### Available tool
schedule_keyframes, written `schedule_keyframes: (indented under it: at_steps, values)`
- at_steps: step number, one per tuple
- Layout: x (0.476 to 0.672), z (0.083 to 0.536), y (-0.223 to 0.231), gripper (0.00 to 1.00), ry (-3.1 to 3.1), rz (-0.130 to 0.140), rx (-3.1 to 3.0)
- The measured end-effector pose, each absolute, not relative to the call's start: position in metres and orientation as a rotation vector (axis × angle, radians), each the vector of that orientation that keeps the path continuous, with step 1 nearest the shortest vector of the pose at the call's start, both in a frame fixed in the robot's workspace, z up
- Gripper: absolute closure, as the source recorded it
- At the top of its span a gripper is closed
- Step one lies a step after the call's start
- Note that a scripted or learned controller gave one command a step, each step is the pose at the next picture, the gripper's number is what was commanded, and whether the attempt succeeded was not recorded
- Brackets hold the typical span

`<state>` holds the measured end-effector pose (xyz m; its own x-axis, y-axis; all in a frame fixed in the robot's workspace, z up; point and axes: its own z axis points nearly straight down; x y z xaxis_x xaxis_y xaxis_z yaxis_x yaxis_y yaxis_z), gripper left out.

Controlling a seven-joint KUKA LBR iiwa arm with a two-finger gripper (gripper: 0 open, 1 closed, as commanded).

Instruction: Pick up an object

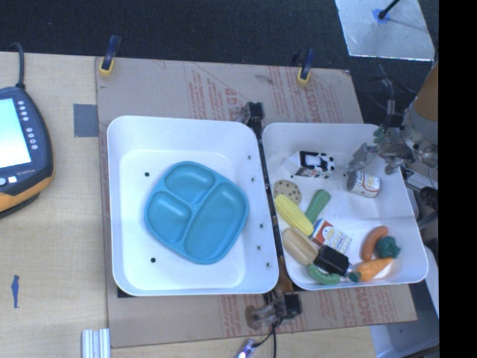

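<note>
Small white can (366, 184) — gripper (367, 164) just above

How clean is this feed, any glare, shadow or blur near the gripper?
Camera view: light is even; the white bins' rims look bright but not washed out; the blue tray is sharp with a soft shadow; the gripper over the small can is slightly soft and cluttered, its fingers hard to read.

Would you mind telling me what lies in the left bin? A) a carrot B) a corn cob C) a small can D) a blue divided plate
D: the blue plate lies alone in the left bin, while the food items sit in the right bin.
</note>
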<state>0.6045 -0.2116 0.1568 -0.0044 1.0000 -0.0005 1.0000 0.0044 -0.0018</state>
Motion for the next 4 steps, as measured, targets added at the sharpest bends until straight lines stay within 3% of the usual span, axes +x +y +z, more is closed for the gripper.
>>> schedule_keyframes:
  at_steps: [1, 2, 3, 4]
  values:
    - [0.657, 0.108, -0.144, 0.00, -2.238, -0.017, -2.226]
    - [0.611, 0.104, -0.202, 0.00, -2.241, -0.023, -2.230]
    - [0.653, 0.104, -0.161, 0.00, -2.239, -0.013, -2.230]
    - [0.635, 0.092, -0.165, 0.00, -2.222, 0.001, -2.217]
